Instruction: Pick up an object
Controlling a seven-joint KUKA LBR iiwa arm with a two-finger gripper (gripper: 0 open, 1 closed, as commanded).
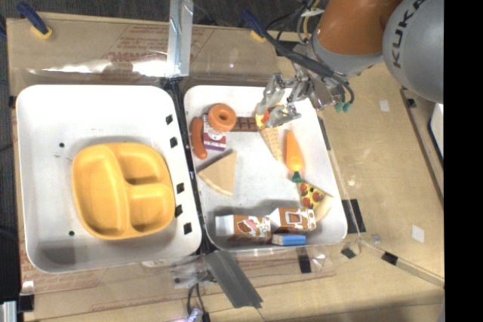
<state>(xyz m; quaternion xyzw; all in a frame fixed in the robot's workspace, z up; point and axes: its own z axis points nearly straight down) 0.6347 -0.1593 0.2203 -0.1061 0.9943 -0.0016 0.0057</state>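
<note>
The gripper (281, 105) hangs over the upper right part of the right bin (332, 185), and the metal and wiring around it are too tangled to tell whether it is spread or pressed together; nothing can be seen pinched in it. Just below it lies the waffle cone (272, 143), a tan, ridged toy whose wide mouth sits up under the gripper. Its long axis runs down the view with a slight lean to the right, and the narrow tip points toward the bin's near wall. Whether cone and gripper touch cannot be told. Just beside the cone on its right lies a smooth orange carrot (293, 151), also lengthwise up and down the view. Below that is a flat triangular pizza slice (313, 198) with red and green toppings. Along the near wall lies a brown and white bottle (264, 223) on its side, long axis across the view, with a small blue piece (289, 240) just beside it. Farther left in this bin are a pale wedge of bread (219, 173), a glossy red sausage (198, 138) lying lengthwise up the view, and a ringed orange donut (222, 118). The left bin (38, 117), shallow, white and round-cornered, holds a yellow plastic divided tray (121, 188).
</note>
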